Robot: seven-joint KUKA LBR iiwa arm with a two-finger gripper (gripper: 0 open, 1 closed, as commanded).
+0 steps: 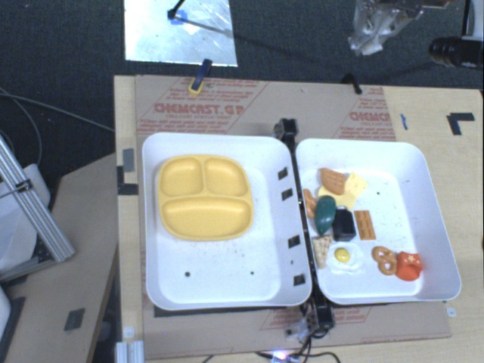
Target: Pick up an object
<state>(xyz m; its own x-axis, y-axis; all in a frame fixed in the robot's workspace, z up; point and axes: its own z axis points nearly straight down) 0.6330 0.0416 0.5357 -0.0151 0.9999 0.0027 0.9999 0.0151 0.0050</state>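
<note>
1. The gripper (370,32) is way up in the top right corner, hanging over the dark floor past the bench's far edge, well apart from both bins. Too blurry up there, so I honestly can't tell how it's set.
2. Closest bin to it is the right bin (431,203), and that's where all the pickable stuff sits: a dark green piece (325,214) touching a black block (344,224), a fried egg (342,256) just below them, a pretzel (384,260) beside a red-orange piece (408,266) (near the front right corner), plus an orange waffle-looking strip (364,224) and a yellow wedge (354,185).
3. The left bin (219,278) holds a yellow divided tray (204,197), lying flat toward its back left.
</note>
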